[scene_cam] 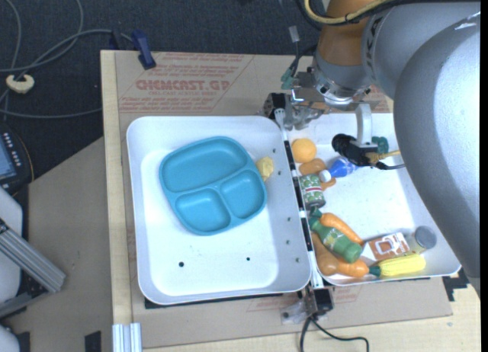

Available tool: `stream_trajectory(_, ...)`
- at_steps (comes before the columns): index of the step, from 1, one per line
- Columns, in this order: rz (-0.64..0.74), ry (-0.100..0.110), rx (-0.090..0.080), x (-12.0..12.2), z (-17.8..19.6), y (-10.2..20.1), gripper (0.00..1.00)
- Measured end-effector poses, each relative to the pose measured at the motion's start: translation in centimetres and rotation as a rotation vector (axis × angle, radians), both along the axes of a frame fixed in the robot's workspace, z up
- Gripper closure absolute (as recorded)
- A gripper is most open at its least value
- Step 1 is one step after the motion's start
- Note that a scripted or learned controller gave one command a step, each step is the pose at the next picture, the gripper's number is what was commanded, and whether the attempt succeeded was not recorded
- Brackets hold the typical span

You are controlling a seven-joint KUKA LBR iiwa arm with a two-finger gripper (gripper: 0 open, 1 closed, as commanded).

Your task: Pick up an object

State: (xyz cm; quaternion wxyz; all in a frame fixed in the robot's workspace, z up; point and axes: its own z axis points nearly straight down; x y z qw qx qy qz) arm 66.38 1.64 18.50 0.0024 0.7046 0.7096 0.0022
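Crowding the right bin [427,213], the candidate objects lie in a loose column down its left side and along its lower edge. An orange ball [303,149] sits at the upper left of that bin, close against the divide between the two bins. Just below it is a small can with a green label [312,189], and to the right of the ball a small blue-and-white item [341,168]. Lower down, a green bottle [339,242] lies slantwise across an orange carrot-shaped toy [341,267]. A yellow corn cob [402,265] rests along the bottom edge, with a small red-and-white carton [390,245] just above it and a grey round cap [424,238] to the right.

Above these, at the top of the right bin, the end effector [300,116] hangs near the bin's upper left corner, beside the orange ball but apart from it; nothing shows between its fingers, and whether they are spread or pressed together cannot be told. A black-and-green fitting [358,147] hangs off the wrist beside it. The grey arm [435,61] with its orange band [358,4] fills the upper right of the frame.

The left bin [221,267] holds a blue divided plate [212,184] in its upper half, and a small yellow object [264,166] lies just off the plate's right rim. Both bins sit on a surface covered by brown cardboard [183,76].
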Motion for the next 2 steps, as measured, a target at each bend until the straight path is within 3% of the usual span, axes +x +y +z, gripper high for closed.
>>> stream_trajectory(1, -0.001, 0.002, 0.004, -6.5, 7.7, 3.6, 1.0)
stream_trajectory(2, 0.005, 0.005, 0.005, -5.3, 5.2, 15.5, 1.0)
